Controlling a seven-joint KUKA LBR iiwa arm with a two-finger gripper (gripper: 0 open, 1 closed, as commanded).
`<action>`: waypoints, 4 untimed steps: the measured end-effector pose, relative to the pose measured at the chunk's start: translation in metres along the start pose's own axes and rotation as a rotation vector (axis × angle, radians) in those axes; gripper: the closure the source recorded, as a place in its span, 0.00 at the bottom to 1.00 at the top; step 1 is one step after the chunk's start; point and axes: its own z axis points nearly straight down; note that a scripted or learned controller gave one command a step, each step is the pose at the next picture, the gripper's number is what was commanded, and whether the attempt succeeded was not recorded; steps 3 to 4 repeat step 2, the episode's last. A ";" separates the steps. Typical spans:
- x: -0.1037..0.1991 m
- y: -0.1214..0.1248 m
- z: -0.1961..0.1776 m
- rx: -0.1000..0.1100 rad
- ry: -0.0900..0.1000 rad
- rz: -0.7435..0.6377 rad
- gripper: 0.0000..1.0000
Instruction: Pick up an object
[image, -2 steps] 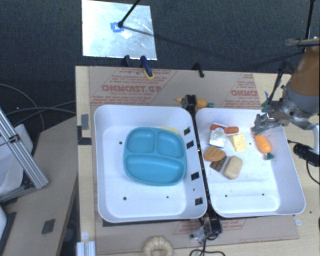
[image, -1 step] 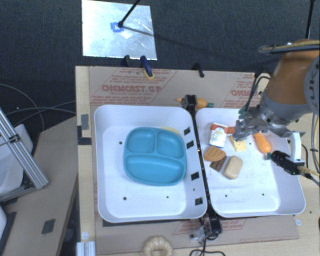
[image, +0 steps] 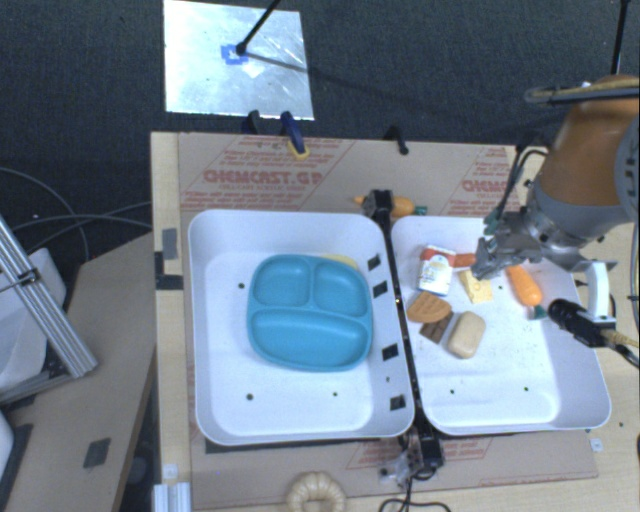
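Yellow block lay in right bin, between carton and carrot. Gripper hung just over it; whether open or closed, could not tell. Step judged: approach. Next move would call for 1 straight descent, then closing.

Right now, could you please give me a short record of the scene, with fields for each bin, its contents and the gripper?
left bin: holds a blue divided plate
right bin: holds a white-and-red carton, yellow wedge, orange carrot, brown biscuit and tan roll
gripper: over the right bin's far half, between the carton and the carrot, just above the yellow wedge
grasp: cannot tell
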 end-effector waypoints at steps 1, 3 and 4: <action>0.003 -0.001 -0.001 0.000 0.000 -0.003 1.00; 0.002 -0.011 0.009 0.001 0.000 0.001 1.00; 0.002 -0.011 0.009 0.001 0.000 0.001 1.00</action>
